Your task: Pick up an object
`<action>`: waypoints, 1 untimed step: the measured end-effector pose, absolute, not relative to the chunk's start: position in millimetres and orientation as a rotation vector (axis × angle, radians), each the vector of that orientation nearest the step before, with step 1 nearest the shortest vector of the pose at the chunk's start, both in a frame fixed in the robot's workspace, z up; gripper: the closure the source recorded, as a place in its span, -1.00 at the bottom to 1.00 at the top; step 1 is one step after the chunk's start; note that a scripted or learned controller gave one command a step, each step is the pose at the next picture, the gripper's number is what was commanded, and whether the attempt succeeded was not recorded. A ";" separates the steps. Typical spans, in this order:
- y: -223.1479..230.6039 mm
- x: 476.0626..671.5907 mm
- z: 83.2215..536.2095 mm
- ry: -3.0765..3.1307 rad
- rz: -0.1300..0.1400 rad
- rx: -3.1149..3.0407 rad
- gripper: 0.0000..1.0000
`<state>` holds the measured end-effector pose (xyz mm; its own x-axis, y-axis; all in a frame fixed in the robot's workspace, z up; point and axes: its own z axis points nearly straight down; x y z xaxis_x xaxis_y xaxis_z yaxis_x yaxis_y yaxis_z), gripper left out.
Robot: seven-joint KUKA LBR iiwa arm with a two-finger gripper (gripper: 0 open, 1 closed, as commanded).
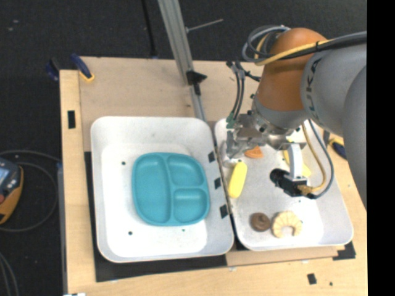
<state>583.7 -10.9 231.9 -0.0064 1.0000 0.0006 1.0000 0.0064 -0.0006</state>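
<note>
The yellow corn-like piece (236,179) looks to you like light, stiff, smooth plastic, best pinched across its narrow middle. It lies against the left wall of the right bin (336,224), long axis running roughly twelve to six. The gripper (231,155) hangs just at its twelve o'clock end; whether the fingers are spread or closed, you cannot tell, and nothing shows between them.

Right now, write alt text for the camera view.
A grey and orange robot arm lowers its gripper over a yellow corn cob at the left edge of the right bin, which also holds a brown donut and a croissant. The left bin holds a teal divided plate.
</note>
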 end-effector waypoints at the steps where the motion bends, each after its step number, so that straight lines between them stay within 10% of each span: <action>1: 37.7 567.7 225.5 -2.228 -0.001 -2.213 1.00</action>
